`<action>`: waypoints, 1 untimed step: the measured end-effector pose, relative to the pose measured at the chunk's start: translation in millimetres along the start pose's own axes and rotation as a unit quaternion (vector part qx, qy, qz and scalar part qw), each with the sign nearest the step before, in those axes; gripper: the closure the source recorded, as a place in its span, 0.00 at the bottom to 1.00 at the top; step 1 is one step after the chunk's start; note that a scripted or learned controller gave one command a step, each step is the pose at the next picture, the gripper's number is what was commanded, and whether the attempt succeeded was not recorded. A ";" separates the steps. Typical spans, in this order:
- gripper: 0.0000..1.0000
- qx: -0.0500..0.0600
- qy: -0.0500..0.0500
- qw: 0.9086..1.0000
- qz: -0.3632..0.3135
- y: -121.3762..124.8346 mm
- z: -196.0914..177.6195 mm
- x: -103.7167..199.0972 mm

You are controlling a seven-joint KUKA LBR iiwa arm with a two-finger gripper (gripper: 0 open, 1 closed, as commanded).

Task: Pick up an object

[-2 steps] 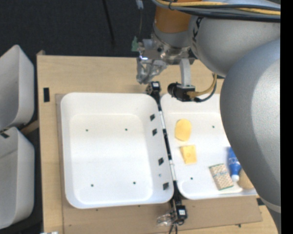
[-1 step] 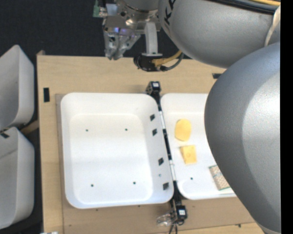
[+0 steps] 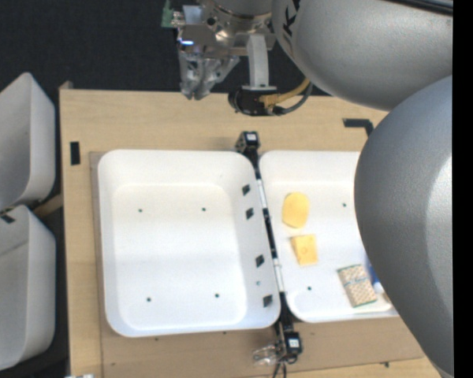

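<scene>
In the right bin (image 3: 315,305) lie a round yellow piece (image 3: 296,209), a square yellow piece (image 3: 304,250) below it, and a flat patterned packet (image 3: 357,285) near the bin's lower right, partly hidden by the arm. My gripper (image 3: 199,81) hangs high at the top of the view, beyond the back edge of the bench and above the left bin's far side. It is far from all three objects. Nothing shows between its fingertips.
The left bin (image 3: 173,239) sits beside the right one, with a black clip strip (image 3: 262,227) along their shared edge. The large grey arm (image 3: 410,172) covers the right side of the right bin. White boxes (image 3: 12,211) stand off the bench's left.
</scene>
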State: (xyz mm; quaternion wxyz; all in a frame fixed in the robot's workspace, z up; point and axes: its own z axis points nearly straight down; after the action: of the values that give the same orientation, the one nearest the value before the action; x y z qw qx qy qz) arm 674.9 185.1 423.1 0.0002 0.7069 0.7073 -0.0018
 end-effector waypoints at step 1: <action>1.00 -0.010 0.003 1.000 -0.002 14.2 -132.1 15.9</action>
State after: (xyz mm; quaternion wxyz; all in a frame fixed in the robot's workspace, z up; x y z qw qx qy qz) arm 689.4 201.4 555.1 0.0055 0.7055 0.7087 0.0076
